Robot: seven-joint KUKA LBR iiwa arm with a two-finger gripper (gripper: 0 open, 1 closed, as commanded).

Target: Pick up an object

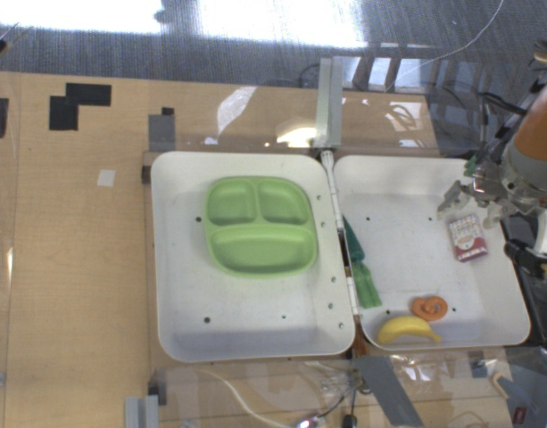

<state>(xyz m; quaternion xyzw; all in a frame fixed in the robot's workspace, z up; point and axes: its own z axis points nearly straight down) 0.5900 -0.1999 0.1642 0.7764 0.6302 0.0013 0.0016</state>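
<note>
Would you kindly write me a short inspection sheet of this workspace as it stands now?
Surface: two white bins, left bin and right bin, on a wooden bench.
Job's things: green divided plate in left bin; banana, orange ring, small carton, green strip in right bin.
Clutter: nothing seen.
Grippers: gripper at the right bin's right edge, above the carton.
Cables: white cable on floor.
Surroundings: grey carpet.
</note>
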